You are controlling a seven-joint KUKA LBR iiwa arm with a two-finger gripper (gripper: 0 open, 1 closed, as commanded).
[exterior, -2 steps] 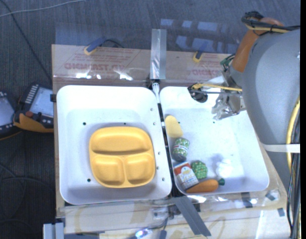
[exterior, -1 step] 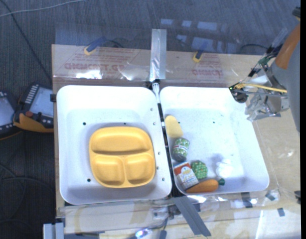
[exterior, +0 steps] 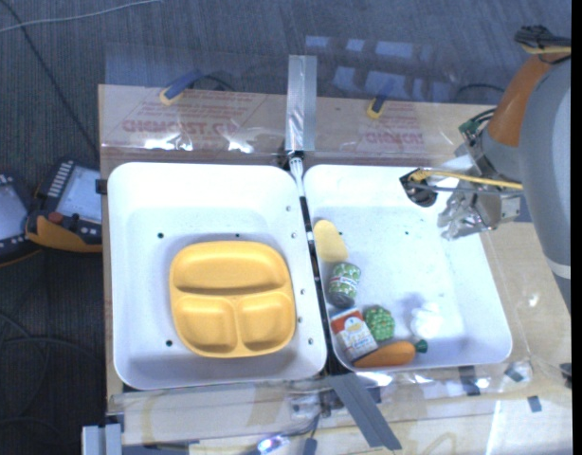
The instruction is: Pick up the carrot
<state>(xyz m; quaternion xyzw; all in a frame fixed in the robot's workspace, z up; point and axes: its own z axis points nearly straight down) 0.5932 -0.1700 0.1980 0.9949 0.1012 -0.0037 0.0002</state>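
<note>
Lying against the near wall of the right bin (exterior: 481, 282), the carrot (exterior: 387, 354) runs lengthwise along that wall, well apart from the hand (exterior: 466, 218) hovering at the bin's far right edge; grip state unclear.

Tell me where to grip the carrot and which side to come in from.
Grip the carrot around its thick orange middle, coming straight down from above. It lies flat and nearly level along the right bin's near wall, with the small carton and the broccoli tight against its far side, so a sideways approach looks blocked. Probably close across its narrow width. The gripper sits at the bin's far right.
</note>
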